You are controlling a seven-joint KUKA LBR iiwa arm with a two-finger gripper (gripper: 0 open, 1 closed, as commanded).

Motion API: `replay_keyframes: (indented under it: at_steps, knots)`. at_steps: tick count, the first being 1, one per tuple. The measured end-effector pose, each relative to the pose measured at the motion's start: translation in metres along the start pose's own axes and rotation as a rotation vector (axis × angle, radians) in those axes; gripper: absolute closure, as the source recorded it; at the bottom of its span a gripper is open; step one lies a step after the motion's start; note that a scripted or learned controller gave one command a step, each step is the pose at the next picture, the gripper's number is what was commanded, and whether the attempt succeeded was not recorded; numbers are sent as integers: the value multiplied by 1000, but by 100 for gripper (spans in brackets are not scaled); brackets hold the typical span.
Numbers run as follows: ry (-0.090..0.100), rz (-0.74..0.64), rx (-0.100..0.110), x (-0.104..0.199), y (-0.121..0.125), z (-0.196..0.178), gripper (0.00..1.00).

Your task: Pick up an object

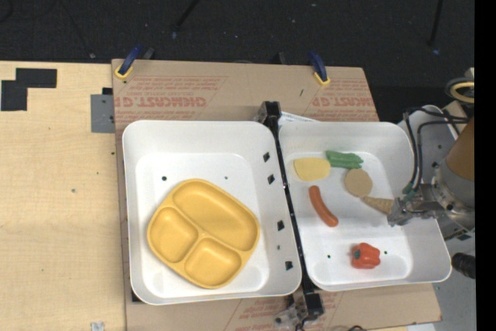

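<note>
So here's my bench: two shallow white bins side by side on a sheet of brown cardboard (232,93) that's held down by two blue-and-yellow clamps at its 12 o'clock edge.

The left bin (139,139) holds the biggest thing around, a yellow divided tray (203,232) with three compartments, sitting a bit toward 6 o'clock in that bin.

The right bin (422,260) is where the small stuff is. My arm comes in from 3 o'clock, and my claw (404,210) sits at the bin's 3 o'clock wall, right at the rim. Honestly I can't tell whether it's spread or closed, it's just a dark blur of metal from up here.

Contents, big to small-ish: a red sausage (323,207) lying on a slant near the bin's center, a green pepper-looking piece (344,160) at 12 o'clock, a pale yellow flat piece (311,168) just at 9 o'clock of the green one, a tan round piece (358,182) just under the green one, a small red-orange pepper (366,255) at 6 o'clock, and a tan wedge (380,204) right next to my claw, at its 9 o'clock.
</note>
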State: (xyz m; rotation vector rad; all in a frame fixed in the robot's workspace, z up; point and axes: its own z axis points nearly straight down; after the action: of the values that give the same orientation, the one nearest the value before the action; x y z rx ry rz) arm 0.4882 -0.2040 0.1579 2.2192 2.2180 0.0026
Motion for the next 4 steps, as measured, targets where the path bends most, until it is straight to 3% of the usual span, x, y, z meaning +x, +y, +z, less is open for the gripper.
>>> replay_keyframes:
  at_steps: [1,2,4]
  knots:
    - [1,-1,0,8,4,-46,100]
    - [1,0,3,7,4,-69,100]
    - [2,-4,4,118,4,-71,100]
